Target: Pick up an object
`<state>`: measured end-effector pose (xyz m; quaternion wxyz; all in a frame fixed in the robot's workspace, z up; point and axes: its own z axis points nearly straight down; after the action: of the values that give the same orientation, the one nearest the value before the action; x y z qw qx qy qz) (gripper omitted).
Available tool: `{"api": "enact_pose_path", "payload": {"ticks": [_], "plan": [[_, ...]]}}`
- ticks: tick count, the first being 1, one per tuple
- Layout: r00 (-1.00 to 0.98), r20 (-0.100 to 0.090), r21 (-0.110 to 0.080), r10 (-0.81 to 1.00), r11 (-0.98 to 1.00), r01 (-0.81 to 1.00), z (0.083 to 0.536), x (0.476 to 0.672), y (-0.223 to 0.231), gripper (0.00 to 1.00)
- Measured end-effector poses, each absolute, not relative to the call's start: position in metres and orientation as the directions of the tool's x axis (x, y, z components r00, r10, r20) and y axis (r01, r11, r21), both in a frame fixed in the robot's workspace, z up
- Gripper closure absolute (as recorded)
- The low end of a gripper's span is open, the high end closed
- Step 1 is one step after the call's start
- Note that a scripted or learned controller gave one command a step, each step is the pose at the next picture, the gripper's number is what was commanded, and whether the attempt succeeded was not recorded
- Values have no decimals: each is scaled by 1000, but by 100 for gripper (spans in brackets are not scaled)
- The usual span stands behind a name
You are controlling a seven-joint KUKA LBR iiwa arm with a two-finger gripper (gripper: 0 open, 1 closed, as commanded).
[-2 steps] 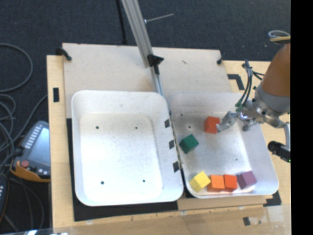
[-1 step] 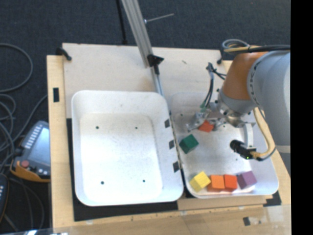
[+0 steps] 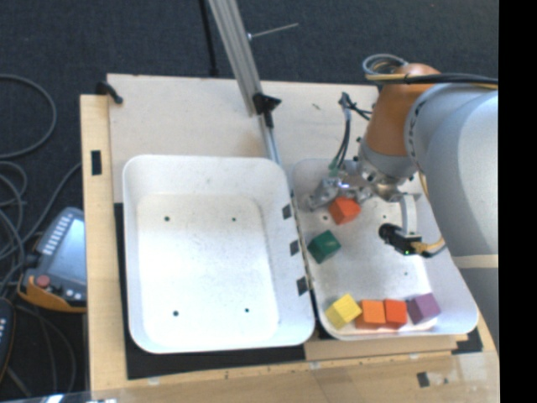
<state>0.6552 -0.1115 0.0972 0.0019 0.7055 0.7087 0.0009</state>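
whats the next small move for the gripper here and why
Probably a short lift straight up, to test the grasp. The gripper sits low in the right white bin, right at the orange-red block, though whether the block is gripped is unclear. The green block lies apart, just below it, so rising should disturb nothing.

6 blocks point(image 3: 324, 245) in the right bin point(image 3: 449, 288).

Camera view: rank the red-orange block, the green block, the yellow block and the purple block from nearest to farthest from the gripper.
Measured from the gripper:
1. Red-orange block, directly under the gripper, at the top of the right bin.
2. Green block, mid-bin, near the left wall.
3. Yellow block, left end of the front row.
4. Purple block, right end of that row.
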Motion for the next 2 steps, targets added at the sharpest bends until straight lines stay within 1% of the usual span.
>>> {"api": "enact_pose_path", "payload": {"ticks": [1, 2], "plan": [[-9, -4, 3, 1000, 9, 1000, 109, 655, -114, 100], [-6, 2, 7, 1000, 6, 1000, 201, 573, -44, 100]]}}
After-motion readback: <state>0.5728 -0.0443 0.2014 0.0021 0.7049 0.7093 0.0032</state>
